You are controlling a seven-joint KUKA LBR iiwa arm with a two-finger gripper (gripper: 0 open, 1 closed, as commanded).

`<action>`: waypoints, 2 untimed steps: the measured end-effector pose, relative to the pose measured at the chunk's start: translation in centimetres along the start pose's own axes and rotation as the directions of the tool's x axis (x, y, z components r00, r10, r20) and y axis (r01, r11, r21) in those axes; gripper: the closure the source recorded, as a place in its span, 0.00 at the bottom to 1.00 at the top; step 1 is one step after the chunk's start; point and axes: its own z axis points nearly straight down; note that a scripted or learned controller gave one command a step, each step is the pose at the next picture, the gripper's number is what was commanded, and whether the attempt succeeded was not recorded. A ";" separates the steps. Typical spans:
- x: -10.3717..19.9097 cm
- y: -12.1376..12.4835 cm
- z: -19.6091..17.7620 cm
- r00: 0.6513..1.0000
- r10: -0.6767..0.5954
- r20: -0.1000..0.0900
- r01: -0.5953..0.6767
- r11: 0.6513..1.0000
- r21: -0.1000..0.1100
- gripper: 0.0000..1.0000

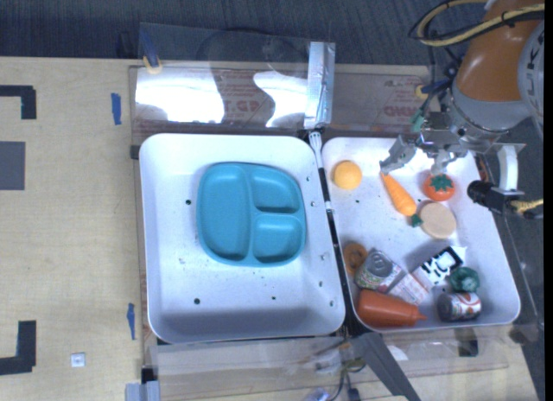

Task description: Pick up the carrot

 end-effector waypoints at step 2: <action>-4.5 2.2 11.9 0.997 -0.073 0.004 0.073 0.997 -0.009 0.00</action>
